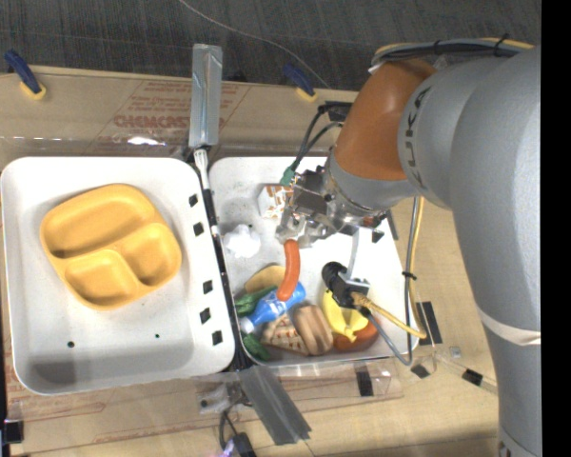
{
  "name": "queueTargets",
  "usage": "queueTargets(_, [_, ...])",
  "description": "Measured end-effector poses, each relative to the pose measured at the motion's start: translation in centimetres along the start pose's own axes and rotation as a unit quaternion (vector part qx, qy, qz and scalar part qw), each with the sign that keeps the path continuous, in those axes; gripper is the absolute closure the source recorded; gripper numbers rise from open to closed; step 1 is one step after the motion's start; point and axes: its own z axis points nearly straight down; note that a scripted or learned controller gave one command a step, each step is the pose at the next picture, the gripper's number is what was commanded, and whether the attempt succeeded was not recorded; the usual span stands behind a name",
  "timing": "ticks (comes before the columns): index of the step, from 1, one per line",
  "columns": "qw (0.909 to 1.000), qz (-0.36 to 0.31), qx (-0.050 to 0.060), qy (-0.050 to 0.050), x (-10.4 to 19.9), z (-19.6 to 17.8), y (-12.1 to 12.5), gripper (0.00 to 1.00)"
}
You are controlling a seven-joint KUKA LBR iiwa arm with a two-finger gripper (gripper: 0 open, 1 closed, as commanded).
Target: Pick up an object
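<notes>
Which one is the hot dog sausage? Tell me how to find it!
Look in the right white bin, the one under the grey arm's gripper. Just below that gripper, at the top of the toy food pile, lies the sausage. It is long, thin and orange-red, unlike the blue piece beside its lower end.

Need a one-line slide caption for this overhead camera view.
KUKA arm's gripper poised over the right bin, just above an orange sausage atop piled toy food; yellow divided tray in left bin.
</notes>
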Motion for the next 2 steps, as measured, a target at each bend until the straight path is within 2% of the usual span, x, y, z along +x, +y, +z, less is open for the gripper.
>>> queueTargets(1, [1.0000, 0.000, -0.002, 0.001, 0.0, -0.2, 0.1, 0.00])
queueTargets(2, [0.9969, -0.079, -0.006, 0.000, -6.1, 11.8, 3.8, 0.00])
